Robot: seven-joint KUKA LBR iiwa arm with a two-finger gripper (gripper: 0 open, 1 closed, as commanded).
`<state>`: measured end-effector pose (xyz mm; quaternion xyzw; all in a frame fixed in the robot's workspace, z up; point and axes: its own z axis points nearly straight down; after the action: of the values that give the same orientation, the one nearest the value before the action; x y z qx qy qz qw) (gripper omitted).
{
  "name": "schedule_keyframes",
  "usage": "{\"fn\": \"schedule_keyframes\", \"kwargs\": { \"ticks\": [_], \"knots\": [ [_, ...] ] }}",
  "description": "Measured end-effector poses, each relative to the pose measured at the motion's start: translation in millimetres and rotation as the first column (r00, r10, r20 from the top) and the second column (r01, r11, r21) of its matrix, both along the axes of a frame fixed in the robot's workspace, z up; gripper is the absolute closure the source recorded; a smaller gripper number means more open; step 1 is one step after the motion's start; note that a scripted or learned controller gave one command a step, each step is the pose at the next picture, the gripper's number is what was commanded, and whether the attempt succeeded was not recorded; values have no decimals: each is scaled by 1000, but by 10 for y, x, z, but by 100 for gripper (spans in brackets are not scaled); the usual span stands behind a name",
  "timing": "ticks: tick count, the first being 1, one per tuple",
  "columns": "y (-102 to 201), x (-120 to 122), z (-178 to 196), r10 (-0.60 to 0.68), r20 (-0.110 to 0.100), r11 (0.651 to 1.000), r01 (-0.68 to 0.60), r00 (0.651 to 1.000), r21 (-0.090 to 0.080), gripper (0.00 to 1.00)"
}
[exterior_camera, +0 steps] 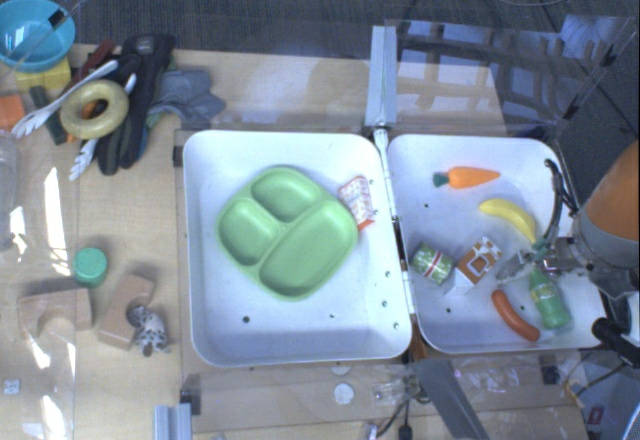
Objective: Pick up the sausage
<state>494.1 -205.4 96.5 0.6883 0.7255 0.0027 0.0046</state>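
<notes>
The sausage (515, 316), short and orange-red, lies at the front of the right bin (445, 328), angled toward the front right corner. My gripper (530, 264) hangs at the bin's right side, just behind the sausage and apart from it. It sits over the top of a green bottle (548, 301) that lies right beside the sausage. The arm's orange band (612, 196) shows at the right edge.
The right bin also has a carrot (466, 177), a banana (508, 218), a green can (432, 263) and a small box (480, 260). In the left bin (215, 328) are a green divided plate (288, 230) and a wrapped packet (358, 200). Clutter sits on the bench at left.
</notes>
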Motion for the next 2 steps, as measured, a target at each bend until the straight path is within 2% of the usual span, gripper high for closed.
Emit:
{"fn": "schedule_keyframes", "kwargs": {
  "ticks": [1,2],
  "knots": [
    [459,-24,-73,76,4,997,-76,997,-3,0],
    [178,-25,-69,37,3,999,-37,999,-1,0]
  ]
}}
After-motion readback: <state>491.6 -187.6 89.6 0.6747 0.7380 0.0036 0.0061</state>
